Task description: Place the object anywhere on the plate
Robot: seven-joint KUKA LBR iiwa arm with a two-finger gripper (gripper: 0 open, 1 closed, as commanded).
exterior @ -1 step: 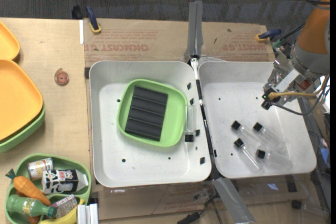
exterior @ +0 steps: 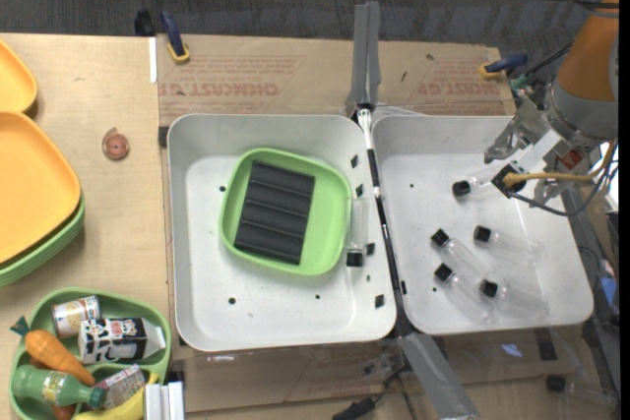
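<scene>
Sitting in the left bin [exterior: 197,310], a green plate [exterior: 236,187] bears a black slab [exterior: 279,211].

Two shallow white plastic bins side by side: left bin [exterior: 197,310], right bin [exterior: 551,310]. One square green plastic plate [exterior: 236,202] in the left bin, bearing one ribbed black rectangular pad [exterior: 275,211]. Five small clear plastic vials with black caps: four in the right bin [exterior: 441,238] [exterior: 482,234] [exterior: 444,274] [exterior: 489,288], one by the divider at the left bin's edge [exterior: 354,258]. Two clamps on the cardboard [exterior: 175,42] [exterior: 502,67]. One stack of orange and green trays [exterior: 30,202] on the counter. One round green bowl [exterior: 153,330] of toy food items, their number unclear.
</scene>
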